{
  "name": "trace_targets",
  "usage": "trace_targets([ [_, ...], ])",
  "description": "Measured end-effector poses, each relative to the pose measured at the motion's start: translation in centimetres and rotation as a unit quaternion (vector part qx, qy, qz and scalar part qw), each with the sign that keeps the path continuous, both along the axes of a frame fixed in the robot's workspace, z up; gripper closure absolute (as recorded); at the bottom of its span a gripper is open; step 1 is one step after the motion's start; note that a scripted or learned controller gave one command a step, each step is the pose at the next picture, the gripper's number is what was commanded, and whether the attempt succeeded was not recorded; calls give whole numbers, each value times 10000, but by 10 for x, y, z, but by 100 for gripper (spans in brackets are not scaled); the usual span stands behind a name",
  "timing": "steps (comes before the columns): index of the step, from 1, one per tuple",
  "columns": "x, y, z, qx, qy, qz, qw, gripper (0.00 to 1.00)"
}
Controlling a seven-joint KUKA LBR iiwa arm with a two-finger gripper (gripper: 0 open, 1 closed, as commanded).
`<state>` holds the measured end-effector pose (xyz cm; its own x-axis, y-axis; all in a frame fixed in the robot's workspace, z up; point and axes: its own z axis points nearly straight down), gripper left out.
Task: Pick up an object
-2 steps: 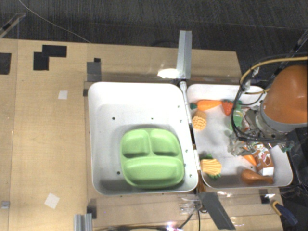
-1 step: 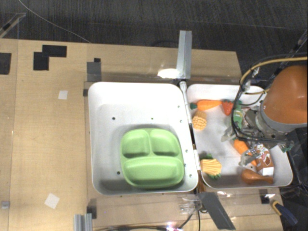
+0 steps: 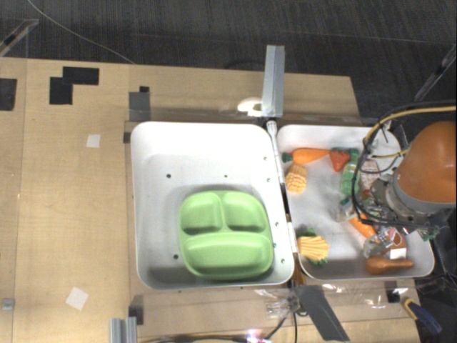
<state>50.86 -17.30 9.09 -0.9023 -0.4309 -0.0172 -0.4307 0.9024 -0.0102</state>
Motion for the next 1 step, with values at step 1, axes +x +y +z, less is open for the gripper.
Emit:
trace_targets([
  [1, 6, 2, 14, -9, -92, 30, 10000, 100],
])
